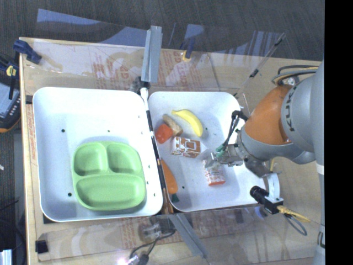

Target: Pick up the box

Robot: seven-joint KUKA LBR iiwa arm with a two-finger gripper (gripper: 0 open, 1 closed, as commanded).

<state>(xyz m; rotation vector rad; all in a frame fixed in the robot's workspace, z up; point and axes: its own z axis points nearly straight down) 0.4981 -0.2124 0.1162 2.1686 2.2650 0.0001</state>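
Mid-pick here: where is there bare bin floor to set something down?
Left white bin: bare strip behind the green divided plate and along its far-left wall. Right white bin: bare at the back-right corner; crowded between the yellow banana, small brown-and-white box and the hand.

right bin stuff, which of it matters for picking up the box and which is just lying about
For the job:
- box, mid right bin
- gripper, low over a small packet

Lying about:
- small packet
- banana
- red toy food
- carrot
- green tray, left bin
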